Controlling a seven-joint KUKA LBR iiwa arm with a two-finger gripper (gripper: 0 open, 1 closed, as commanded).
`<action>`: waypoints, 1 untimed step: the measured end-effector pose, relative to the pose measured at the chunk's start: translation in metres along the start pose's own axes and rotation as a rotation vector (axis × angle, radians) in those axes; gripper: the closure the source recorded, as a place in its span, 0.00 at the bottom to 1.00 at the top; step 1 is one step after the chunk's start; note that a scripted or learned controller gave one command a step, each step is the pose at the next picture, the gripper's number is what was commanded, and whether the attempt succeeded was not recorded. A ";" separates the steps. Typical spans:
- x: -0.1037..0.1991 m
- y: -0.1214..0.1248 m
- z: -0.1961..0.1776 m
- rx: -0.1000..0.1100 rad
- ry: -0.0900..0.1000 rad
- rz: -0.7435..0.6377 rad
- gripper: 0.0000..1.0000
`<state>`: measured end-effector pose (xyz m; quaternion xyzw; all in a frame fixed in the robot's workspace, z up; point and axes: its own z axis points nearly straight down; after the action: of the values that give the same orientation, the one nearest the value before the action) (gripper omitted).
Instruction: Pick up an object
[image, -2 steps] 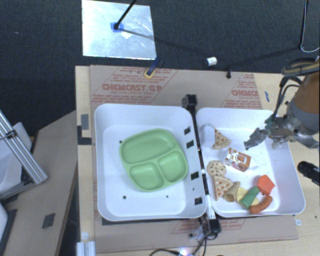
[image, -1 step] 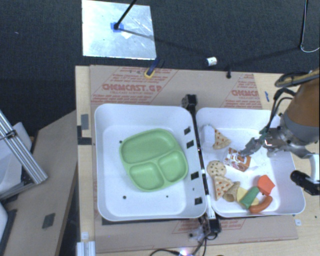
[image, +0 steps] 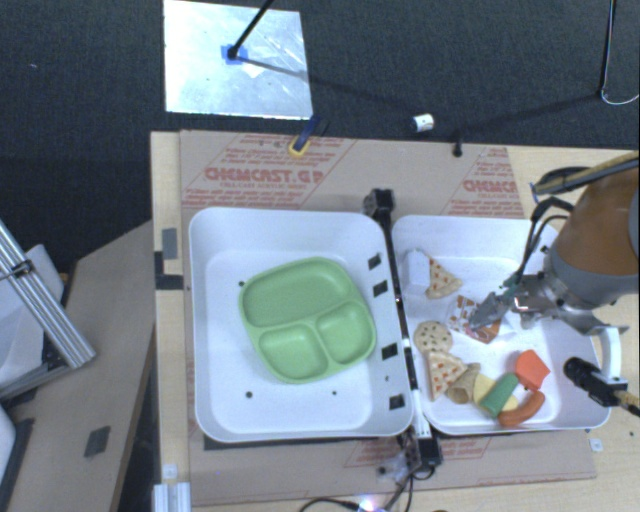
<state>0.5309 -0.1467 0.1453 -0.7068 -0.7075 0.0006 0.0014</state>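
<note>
The right bin (image: 480, 252) holds several toy foods. A pizza slice (image: 441, 277) lies near its back left, beside a small white piece (image: 415, 266). A round cracker (image: 433, 335) and a second pizza slice (image: 445, 372) lie at the front left. A red-and-white patterned piece (image: 466, 318) lies in the middle. My gripper (image: 487, 309) hangs low over that piece's right edge, reaching in from the right. An orange block (image: 532, 367), a green piece (image: 497, 395), a yellow wedge (image: 482, 383) and a red-orange sausage (image: 524, 408) sit at the front right.
The left bin (image: 215, 300) carries a green divided plate (image: 305, 318). A black divider rail (image: 392, 300) runs between the bins. The arm's grey body (image: 595, 260) covers the right bin's far right side.
</note>
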 end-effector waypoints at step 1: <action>0.001 0.008 0.037 -0.017 -0.012 0.003 0.00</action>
<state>0.5388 -0.1454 0.1083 -0.7077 -0.7065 -0.0010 -0.0087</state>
